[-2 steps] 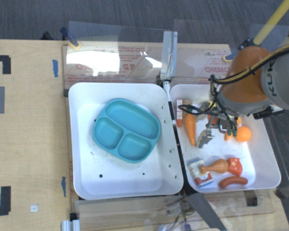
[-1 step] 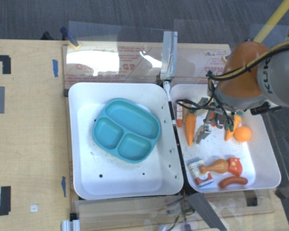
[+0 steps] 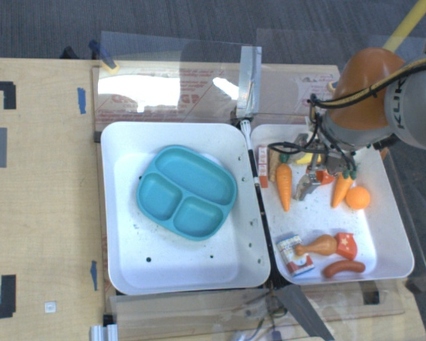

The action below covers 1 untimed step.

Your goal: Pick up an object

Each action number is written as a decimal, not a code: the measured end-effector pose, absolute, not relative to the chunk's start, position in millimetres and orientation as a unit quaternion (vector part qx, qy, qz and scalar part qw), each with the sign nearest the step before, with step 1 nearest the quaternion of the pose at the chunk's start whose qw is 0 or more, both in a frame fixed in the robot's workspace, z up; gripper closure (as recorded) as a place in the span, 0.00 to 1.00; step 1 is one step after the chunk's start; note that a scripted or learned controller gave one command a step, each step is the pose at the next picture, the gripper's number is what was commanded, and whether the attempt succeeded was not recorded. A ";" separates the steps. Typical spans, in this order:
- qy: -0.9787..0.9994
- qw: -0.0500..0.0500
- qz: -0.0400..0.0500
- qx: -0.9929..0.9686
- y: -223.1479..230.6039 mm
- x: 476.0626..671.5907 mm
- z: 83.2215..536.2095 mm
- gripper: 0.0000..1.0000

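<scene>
Two shallow white bins sit side by side on the surface. The left bin (image 3: 121, 261), at frame centre, carries a teal divided plate (image 3: 187, 192) and nothing else of note. The right bin (image 3: 390, 219), at centre right, carries the candidate objects: a toy carrot (image 3: 284, 185) near its left wall, a second toy carrot (image 3: 339, 190) further right, an orange ball (image 3: 357, 198) touching or just beside that second carrot, and along the lower edge a small printed carton (image 3: 294, 253), a toy drumstick (image 3: 318, 246), a red block (image 3: 346, 244) and a toy sausage (image 3: 343, 267).

The arm (image 3: 373, 91) enters from the upper right of the frame. Its gripper (image 3: 311, 185) is lowered into the upper part of the right bin, between the two carrots. Whether the jaws stand apart or together cannot be told; cabling and the wrist body clutter that area.

Assessment of progress: the approach appears done, with the tool down at object level. No object can be seen between the jaws, and every item lies on the bin floor. The grasp itself and the lift are judged to remain. The nearest candidates are the two carrots on either side.
</scene>
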<state>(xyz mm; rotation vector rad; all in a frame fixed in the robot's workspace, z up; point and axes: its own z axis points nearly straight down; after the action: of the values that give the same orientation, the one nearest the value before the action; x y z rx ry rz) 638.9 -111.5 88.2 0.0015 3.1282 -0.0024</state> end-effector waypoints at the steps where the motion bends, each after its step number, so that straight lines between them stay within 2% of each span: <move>1: 1.000 0.015 -0.002 0.000 -110.9 643.2 103.6 1.00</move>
<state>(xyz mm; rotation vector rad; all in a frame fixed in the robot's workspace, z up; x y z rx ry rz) 643.2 -110.9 103.6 0.0001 3.1119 -0.0057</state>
